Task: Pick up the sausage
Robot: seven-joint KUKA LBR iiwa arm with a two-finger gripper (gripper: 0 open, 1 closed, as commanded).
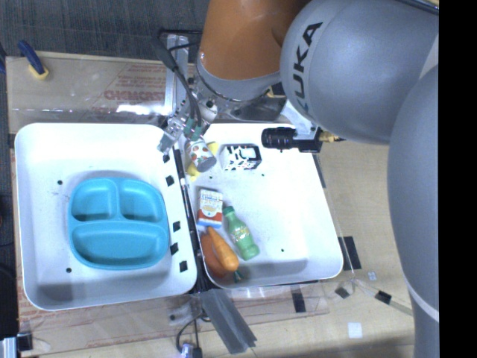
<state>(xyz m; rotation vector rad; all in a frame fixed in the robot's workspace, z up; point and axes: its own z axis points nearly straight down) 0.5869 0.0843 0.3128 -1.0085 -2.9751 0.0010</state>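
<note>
The end effector (181, 129) hangs over the bins' shared edge, its grip impossible to tell; the sausage (219, 251) lies well apart in the right bin (298, 215).

The bulky grey arm (365, 58) bears black KUKA lettering (302, 62), a broad orange band (242, 28), and dark cables.

bench (89, 88): light wood, clear sheet taped on top | floor (89, 6): dark grey carpet | light: even
</note>
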